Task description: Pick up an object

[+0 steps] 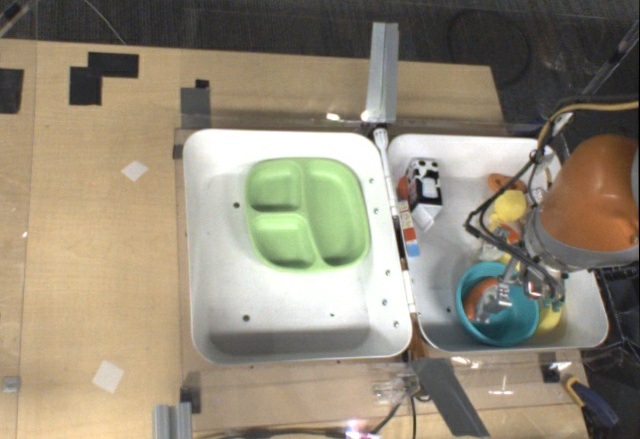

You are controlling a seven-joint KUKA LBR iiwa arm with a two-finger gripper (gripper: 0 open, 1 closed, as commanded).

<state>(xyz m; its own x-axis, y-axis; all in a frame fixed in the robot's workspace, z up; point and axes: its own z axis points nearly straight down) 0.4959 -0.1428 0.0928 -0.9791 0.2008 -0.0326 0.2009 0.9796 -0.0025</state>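
Note:
In the right bin (450, 267), a teal bowl (492, 322) sits at the front. My gripper (497, 299) reaches down over the bowl's inside, its metal tip just above or touching the bowl's floor. The grey wrist and orange band (595, 202) cover the bin's right side. A yellow toy (508, 208) lies just behind the gripper, partly under black cables. A black-and-white object (427, 181) rests at the back left of this bin. A red and blue stick-like item (407, 227) lies along the left wall. I see nothing held.
The left bin (215, 307) bears a green divided plate (305, 212) near its middle. A small yellow piece (550, 319) peeks out beside the bowl's right rim. A metal post (382, 72) stands behind the divider between the bins.

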